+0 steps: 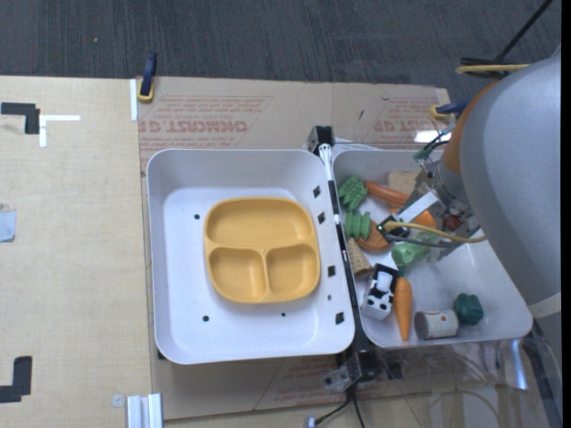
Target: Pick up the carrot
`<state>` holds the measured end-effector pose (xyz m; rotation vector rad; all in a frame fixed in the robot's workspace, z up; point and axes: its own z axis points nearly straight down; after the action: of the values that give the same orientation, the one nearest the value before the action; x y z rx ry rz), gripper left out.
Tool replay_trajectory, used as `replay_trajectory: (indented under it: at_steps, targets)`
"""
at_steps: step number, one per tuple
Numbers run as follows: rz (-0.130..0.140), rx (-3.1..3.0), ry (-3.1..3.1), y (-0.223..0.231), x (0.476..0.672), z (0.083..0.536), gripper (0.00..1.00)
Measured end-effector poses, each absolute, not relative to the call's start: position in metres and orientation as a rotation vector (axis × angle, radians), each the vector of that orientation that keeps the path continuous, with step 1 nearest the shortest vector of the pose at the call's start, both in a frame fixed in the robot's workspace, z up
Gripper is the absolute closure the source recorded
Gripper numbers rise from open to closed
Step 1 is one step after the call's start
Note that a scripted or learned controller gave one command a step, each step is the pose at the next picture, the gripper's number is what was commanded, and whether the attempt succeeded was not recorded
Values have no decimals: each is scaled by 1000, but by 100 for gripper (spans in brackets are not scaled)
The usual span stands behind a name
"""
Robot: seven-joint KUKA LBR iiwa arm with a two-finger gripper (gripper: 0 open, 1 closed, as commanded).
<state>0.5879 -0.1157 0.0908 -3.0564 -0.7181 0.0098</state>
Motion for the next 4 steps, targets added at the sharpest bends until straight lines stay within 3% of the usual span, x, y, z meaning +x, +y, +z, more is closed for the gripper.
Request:
replay_trajectory:
  at_steps: [1, 2, 3, 4]
  targets:
    - [12, -3079, -601, -118, 540, 91, 0]
    - [-7, -3123, -338, -92, 508, 93, 0]
    - [-12, -3125, -329, -92, 507, 93, 0]
    - [-39, -3129, -315, -94, 500, 97, 0]
